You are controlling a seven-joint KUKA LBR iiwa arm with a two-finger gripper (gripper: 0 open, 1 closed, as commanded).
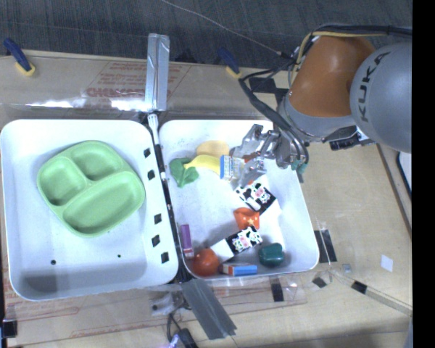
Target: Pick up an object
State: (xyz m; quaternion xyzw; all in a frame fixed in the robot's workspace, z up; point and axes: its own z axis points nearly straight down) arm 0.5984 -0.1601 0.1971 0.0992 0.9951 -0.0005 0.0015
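The gripper (250, 158) is seen low over the right bin (293, 194), above the upper part of its pile, close beside a banana (206, 163) and just above a black-and-white cow-patterned carton (255, 194). Whether the fingers are open or shut cannot be told, as the metal parts are blurred together, and nothing can be seen held between them. The carton is judged the nearest candidate: it appears to be a small toy box, probably light and stiff, with smooth printed faces that could slip, so its two flat long sides would best be taken squarely across the narrow width. It lies tilted, white with black patches. The banana, yellow and curved, is likely hollow plastic, light and rounded, and could roll out of a pinch unless taken at mid-length. A green leafy toy (181, 171) lies touching its left end. In the left bin (14, 216) a green divided plate (90, 187) is set.
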